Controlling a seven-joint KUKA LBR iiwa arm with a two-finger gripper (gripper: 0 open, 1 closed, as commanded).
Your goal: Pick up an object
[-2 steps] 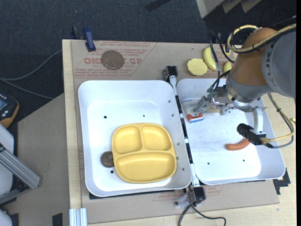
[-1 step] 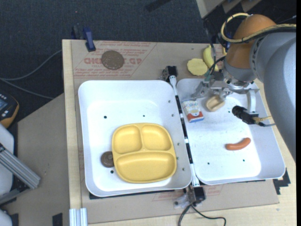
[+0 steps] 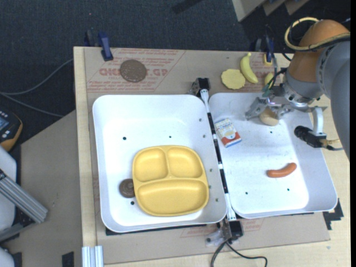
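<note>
My gripper is low at the back of the right bin, reaching in from the right. Its fingers stand apart, open, on either side of a small tan roll-like object lying on the bin floor just beneath them. I cannot tell whether they touch it. A small white, red and blue carton lies near the bin's left wall. A sausage lies towards the front right.
The left bin holds a yellow divided plate and a brown cookie at its left. Behind the bins on the bench lie a banana, a yellow slice and a brown disc.
</note>
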